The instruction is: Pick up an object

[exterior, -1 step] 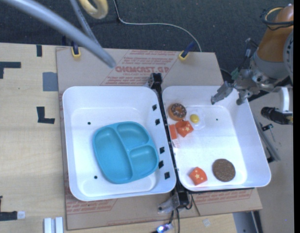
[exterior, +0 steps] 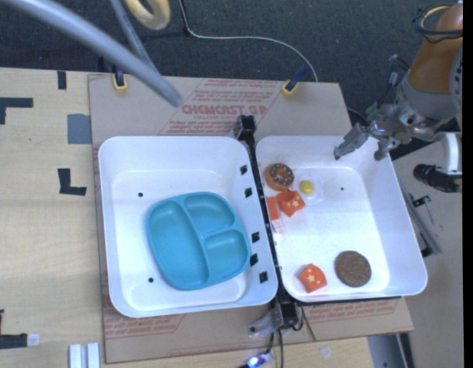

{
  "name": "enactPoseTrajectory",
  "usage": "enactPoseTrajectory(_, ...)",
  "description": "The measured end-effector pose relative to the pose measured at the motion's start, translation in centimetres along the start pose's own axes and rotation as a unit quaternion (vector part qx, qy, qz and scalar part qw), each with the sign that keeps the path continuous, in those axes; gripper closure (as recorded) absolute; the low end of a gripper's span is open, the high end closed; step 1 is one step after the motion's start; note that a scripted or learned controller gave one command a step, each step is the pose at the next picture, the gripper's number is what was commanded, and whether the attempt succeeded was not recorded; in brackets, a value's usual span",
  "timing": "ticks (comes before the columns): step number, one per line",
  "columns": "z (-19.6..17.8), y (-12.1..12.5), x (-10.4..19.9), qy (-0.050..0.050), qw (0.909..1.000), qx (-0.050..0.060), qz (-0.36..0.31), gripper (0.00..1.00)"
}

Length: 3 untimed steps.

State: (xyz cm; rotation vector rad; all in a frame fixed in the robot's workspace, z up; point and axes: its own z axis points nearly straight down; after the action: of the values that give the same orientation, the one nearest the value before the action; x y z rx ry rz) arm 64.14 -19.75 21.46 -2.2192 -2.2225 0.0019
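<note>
The gripper (exterior: 361,149), fingers spread and holding nothing, hovers above the right bin's (exterior: 395,205) far rim; the round brown cookie (exterior: 353,268) shows no long axis.

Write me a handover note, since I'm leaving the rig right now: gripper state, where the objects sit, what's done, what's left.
Gripper: open, holding nothing, above the right bin's far right corner.
Right bin: brown donut, yellow piece and orange block near the divider; red block and brown cookie at the near edge.
Left bin: blue divided plate.
Done: nothing picked.
Left: descend, grasp one object, lift.
</note>
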Motion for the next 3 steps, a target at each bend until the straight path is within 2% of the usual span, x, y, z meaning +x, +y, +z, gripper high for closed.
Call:
enactPoseTrajectory(2,9.6,-0.6,-1.2,0.0,1.0,0.002,0.0,0.0)
enactPoseTrajectory(3,13.0,-0.5,-1.2,-0.001,1.0,-0.001,0.0,0.0)
